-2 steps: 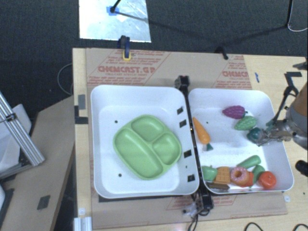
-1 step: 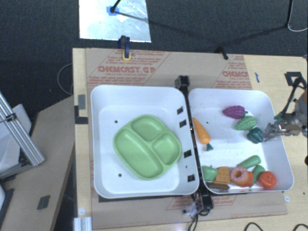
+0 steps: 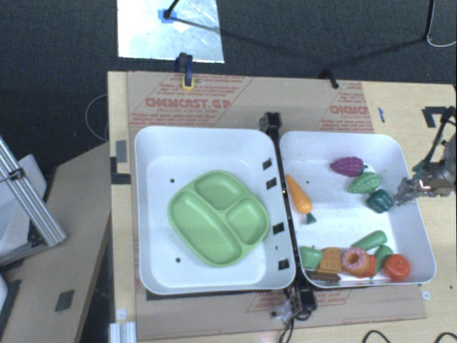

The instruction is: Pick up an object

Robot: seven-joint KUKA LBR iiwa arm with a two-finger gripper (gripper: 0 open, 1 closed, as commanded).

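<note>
One dark green toy (image 3: 379, 201) just left of claw (image 3: 414, 189).

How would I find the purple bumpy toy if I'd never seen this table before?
Look in the right white bin, the one full of toy food, not the one holding the green divided plate. Near its far wall lies the purple bumpy toy, like a bunch of grapes. A green bumpy toy lies just beside it, but nothing else there is purple.
</note>
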